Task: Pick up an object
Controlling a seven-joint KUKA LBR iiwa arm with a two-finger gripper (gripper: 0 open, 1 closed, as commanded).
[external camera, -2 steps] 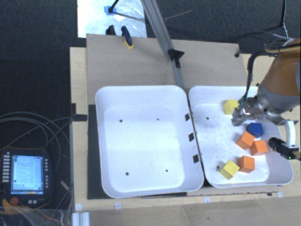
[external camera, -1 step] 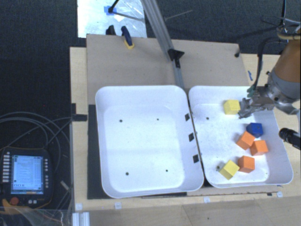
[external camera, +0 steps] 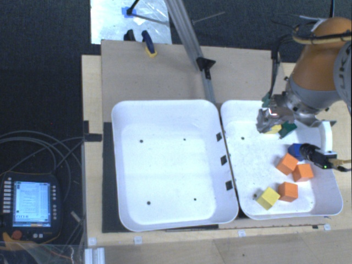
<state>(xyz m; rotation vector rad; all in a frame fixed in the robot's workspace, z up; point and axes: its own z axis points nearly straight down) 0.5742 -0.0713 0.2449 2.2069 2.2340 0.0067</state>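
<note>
On the counter (external camera: 165, 70) sit two white bins. The left bin (external camera: 165, 164) lies well off to the left of the hand. The right bin (external camera: 247, 164) lies directly beneath the hand. The grey arm (external camera: 322, 65), with its orange band, leans in from the right, cut off at the edge, wrist tipped down. The hand (external camera: 268, 121) hangs low over the bin's far end. Open or closed? Cannot tell, the wrist covers it. Below and right of the hand, three orange blocks (external camera: 287, 163) cluster close together, well apart from it. A yellow block (external camera: 269, 198) lies straight below the hand, farther away. A blue block (external camera: 295, 150), half covered, sits nearer, between the hand and the orange blocks. Closest of all is a green block (external camera: 287, 129), just right of the hand and partly hidden. Whether the two touch is hard to make out.
</note>
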